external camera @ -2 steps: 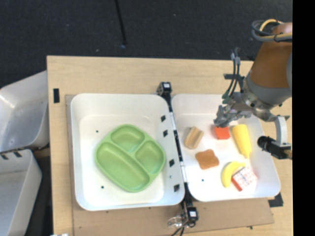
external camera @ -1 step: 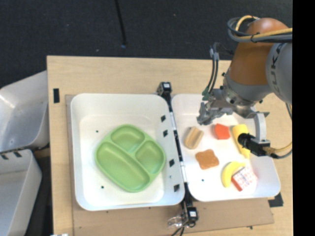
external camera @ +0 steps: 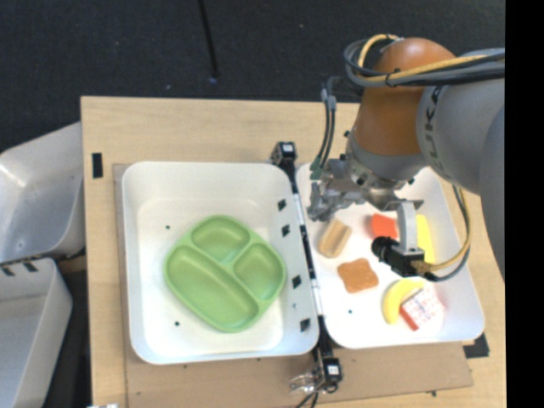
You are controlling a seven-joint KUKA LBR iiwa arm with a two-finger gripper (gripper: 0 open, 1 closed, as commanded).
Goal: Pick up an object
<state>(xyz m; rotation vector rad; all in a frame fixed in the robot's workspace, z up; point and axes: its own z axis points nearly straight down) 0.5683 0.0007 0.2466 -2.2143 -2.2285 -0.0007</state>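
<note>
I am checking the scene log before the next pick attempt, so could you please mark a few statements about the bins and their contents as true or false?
1. The green divided plastic plate lies in the left white bin. True.
2. The tan bread-roll-shaped piece lies in the left bin. False: it lies in the right white bin, near the divider.
3. The brown toast-shaped piece sits on the green plate. False: it rests on the right bin's floor.
4. The yellow banana-shaped toy lies in the right bin. True.
5. The tool hangs over the right bin. True.
</note>
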